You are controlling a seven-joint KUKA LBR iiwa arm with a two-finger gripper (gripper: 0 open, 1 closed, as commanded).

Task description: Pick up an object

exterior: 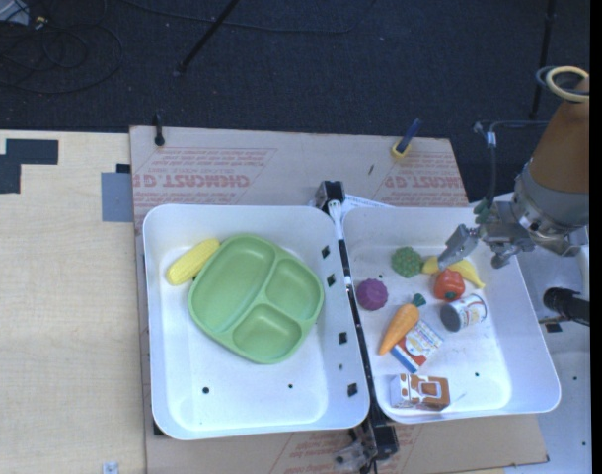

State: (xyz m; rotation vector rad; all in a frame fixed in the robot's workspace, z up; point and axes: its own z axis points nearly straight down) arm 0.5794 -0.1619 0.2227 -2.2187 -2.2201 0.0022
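Camera view: the pincer [476,244] hangs over the right bin [538,383], near its far right side, with two grey fingers spread apart and nothing between them. It is open. Just below it lie a banana [466,271] and a tomato [449,284], touching each other, so these are the likeliest things to pick.

The main risk, as I judge it, is crowding. The banana, tomato and can [466,313] sit so close that a finger coming down may land on top of one instead of beside it, or push two away together. The tomato is round and could roll out of a closing grip. The banana lies partly under the pincer, so how it is turned is hard to tell, and a grip across its long side may slip.

Count, right bin: one banana, one tomato, one can, one broccoli [408,262] to the pincer's left, one purple ball [372,293] farther left, one carrot [399,328] below left, two cartons [420,345] [420,391] well below.

Left bin [173,383], well apart to the left: one green plate [256,297], one corn cob [190,262].
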